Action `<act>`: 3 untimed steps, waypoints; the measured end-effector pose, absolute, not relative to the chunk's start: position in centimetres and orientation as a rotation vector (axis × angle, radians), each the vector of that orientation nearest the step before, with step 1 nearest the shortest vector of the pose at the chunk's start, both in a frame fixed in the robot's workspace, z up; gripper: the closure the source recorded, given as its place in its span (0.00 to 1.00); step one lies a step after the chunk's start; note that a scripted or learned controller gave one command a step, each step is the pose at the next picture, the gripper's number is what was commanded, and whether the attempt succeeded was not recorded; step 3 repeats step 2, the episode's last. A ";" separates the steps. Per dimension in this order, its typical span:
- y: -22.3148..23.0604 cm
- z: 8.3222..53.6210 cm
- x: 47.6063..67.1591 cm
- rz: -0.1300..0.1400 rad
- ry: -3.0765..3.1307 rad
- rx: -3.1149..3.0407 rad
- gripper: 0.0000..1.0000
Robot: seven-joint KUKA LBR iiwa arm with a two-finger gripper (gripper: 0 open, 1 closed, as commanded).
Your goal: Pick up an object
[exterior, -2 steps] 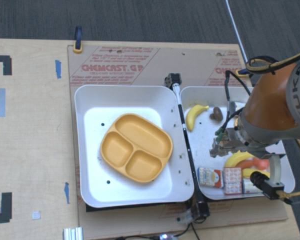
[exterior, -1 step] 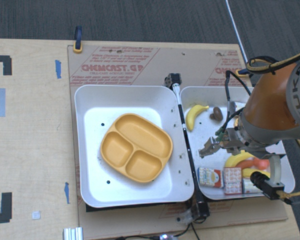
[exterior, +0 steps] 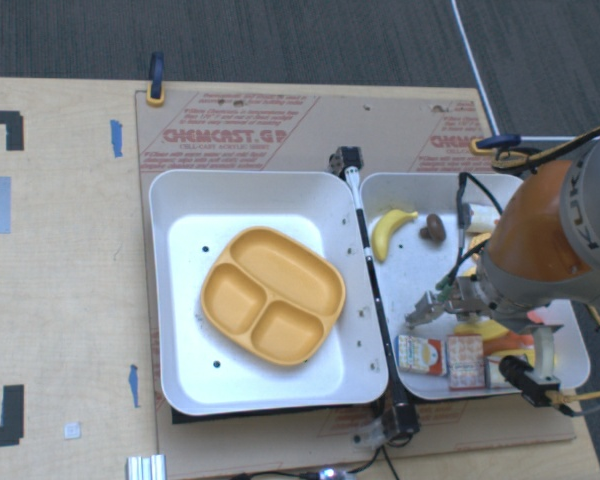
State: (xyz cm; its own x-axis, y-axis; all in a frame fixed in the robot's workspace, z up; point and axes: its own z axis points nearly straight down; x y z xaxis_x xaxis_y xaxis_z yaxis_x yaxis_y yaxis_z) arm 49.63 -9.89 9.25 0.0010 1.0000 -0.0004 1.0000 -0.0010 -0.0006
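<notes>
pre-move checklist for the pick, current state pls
1. Candidate objects present in the right bin: ok. Banana, small brown object and two small cartons lie there.
2. Gripper over the right bin: ok, it sits low between the banana and the cartons.
3. Object between the fingers: cannot tell from this angle.
4. Banana and brown object free of neighbours: ok, they lie apart from each other and from the cartons.
5. Items under the arm identifiable: not ok, yellow and orange pieces are partly hidden by it.
6. Left bin: ok, the yellow divided plate lies well away from the gripper.
</notes>
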 end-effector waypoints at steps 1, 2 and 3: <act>-9.6 8.6 48.7 -0.005 -2.225 -2.224 0.00; -10.2 8.6 48.2 -0.006 -2.224 -2.222 0.00; -10.2 8.6 48.2 -0.006 -2.224 -2.222 0.00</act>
